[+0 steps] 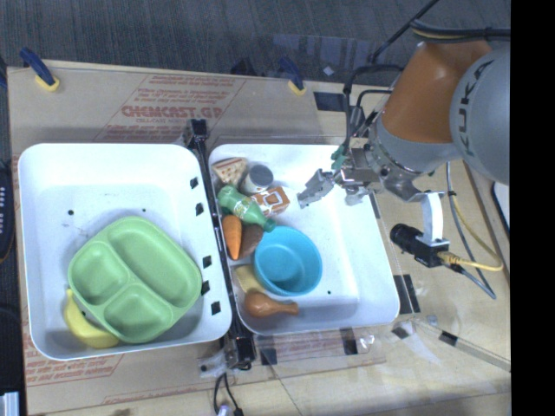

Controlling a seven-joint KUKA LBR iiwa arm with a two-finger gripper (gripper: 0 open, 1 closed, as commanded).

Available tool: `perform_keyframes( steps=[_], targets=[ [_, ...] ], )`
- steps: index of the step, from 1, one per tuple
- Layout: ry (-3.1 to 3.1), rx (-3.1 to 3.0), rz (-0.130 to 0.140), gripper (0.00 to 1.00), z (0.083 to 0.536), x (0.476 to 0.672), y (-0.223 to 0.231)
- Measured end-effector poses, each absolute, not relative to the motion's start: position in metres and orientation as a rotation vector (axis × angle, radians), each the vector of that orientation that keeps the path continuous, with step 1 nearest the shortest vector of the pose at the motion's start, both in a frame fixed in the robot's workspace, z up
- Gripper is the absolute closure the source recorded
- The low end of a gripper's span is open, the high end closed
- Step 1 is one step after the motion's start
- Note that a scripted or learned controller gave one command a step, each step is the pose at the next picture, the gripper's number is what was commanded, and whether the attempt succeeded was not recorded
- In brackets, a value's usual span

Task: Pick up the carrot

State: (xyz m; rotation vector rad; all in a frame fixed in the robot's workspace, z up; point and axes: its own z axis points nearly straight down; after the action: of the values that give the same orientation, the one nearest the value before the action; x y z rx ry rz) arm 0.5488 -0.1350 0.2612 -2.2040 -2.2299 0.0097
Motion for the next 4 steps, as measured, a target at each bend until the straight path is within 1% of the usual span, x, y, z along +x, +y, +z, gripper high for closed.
perform_keyframes(
  steps=[1, 2, 3, 4],
  targets=[
    [-2.067, -2.375, 0.002, 0.0, 0.424, 0.567, -0.166],
    [-2.063, -2.354, 0.018, 0.0, 0.308, 0.519, -0.091],
    [-2.118, -2.301, 0.022, 0.0, 0.187, 0.488, -0.022],
    [-2.219, -2.22, 0.011, 0.0, 0.202, 0.552, -0.106]
  ],
)
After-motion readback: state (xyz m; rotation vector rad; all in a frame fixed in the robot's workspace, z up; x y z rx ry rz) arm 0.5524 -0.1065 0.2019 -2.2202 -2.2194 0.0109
